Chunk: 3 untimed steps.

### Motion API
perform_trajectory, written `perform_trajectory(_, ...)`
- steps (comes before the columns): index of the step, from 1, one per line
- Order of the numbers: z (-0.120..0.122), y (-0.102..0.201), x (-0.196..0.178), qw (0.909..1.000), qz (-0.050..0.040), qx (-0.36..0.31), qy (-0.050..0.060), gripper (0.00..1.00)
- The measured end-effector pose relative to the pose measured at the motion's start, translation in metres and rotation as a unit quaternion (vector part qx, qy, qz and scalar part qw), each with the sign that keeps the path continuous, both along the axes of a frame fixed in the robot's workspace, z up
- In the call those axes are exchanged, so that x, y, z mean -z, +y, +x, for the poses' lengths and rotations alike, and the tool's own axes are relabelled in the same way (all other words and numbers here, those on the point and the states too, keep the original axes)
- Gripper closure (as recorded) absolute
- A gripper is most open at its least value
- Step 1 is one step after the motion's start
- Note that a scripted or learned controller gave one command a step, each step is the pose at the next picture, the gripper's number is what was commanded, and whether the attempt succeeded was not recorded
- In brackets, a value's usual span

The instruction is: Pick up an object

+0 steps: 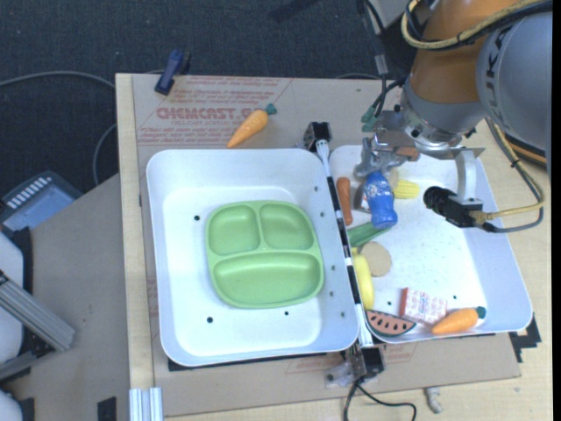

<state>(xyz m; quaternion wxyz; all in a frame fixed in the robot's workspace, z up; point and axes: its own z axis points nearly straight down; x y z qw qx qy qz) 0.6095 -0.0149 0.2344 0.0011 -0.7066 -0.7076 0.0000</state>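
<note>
My gripper hangs over the back left part of the right bin, on the grey arm with its orange band. It is shut on the top end of a blue bottle, which hangs down from the fingers over a green piece and beside a yellow corn cob. A thin orange stick lies to the bottle's left, along the bin wall.
Lower in the right bin lie a tan disc, a yellow banana, a watermelon slice, a pink-white packet and a carrot. A green divided plate sits in the left bin. Another carrot lies on the bench behind.
</note>
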Motion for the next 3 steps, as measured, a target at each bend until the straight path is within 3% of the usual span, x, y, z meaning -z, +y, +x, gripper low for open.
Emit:
perform_trajectory(1,-0.039,0.036,0.05,1.0,-0.0006,0.0,0.001,1.0)
perform_trajectory(2,-0.053,-0.014,0.05,1.0,-0.001,0.001,0.0,1.0)
perform_trajectory(3,-0.053,-0.031,-0.004,1.0,-0.0013,0.001,-0.002,1.0)
